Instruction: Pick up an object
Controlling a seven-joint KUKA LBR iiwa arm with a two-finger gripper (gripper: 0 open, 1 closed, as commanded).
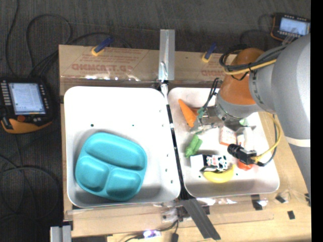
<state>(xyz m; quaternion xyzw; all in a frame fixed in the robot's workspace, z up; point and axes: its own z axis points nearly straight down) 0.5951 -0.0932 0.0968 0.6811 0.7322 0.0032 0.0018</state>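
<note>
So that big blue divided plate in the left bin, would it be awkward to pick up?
Probably. The blue divided plate looks like rigid moulded plastic, so likely stiff and light. It's wide with smooth rounded edges, so the two-finger gripper might slip. Lying flat, it should slide, not roll.

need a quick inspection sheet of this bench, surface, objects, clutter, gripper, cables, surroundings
surface: two shallow white bins side by side, left bin and right bin, on a bench with a cardboard sheet behind.
job's things: in the right bin an orange carrot, a green piece, a yellow banana, a small black-and-white item and a red piece.
clutter: a teal divided tray lies in the left bin.
gripper: gripper sits low over the right bin by the carrot; finger state unclear.
cables: a yellow cable loops off the arm; black cables on the floor.
surroundings: pendant at left, a second screen at top right.
</note>
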